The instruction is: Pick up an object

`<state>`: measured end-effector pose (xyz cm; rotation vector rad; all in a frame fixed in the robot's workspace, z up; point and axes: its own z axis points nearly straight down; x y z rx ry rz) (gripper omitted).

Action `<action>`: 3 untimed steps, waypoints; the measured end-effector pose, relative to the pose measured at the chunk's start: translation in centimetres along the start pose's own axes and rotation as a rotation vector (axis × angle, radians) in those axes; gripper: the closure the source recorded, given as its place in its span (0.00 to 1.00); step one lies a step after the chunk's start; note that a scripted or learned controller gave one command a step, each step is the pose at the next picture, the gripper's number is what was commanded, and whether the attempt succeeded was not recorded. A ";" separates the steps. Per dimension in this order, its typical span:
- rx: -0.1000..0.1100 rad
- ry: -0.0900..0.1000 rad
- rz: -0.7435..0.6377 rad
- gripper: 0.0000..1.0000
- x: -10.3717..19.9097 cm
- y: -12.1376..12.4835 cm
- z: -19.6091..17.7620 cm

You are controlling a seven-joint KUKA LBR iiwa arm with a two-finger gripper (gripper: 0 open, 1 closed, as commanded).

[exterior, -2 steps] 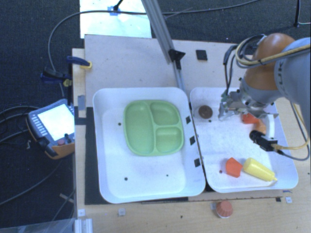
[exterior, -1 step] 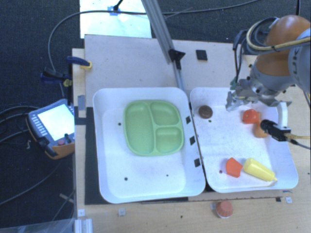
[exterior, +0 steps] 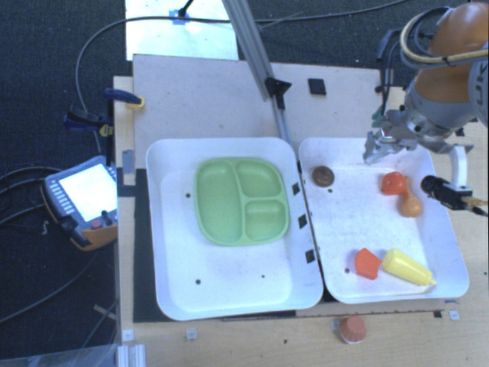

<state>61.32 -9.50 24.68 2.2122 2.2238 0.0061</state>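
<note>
Hand [exterior: 376,150] fingertips blurred, above right bin [exterior: 458,277] rim.

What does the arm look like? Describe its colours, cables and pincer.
The arm comes in from the right: a rounded orange section on top, with grey metal housing below it. Yellowish and black cables loop around the orange part. The pincer is a pale grey metal assembly at the end. A white bracket with a black cylindrical piece hangs off the wrist side.

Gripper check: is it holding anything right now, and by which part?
Nothing is held. The gripper hangs over the right bin's far edge, with no object between its fingers.
</note>
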 end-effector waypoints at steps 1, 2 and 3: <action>0.006 0.002 -0.004 1.00 5.3 -1.8 1.1; 0.005 0.003 -0.006 1.00 11.0 -2.3 0.4; 0.006 0.003 -0.006 1.00 17.0 -3.0 0.2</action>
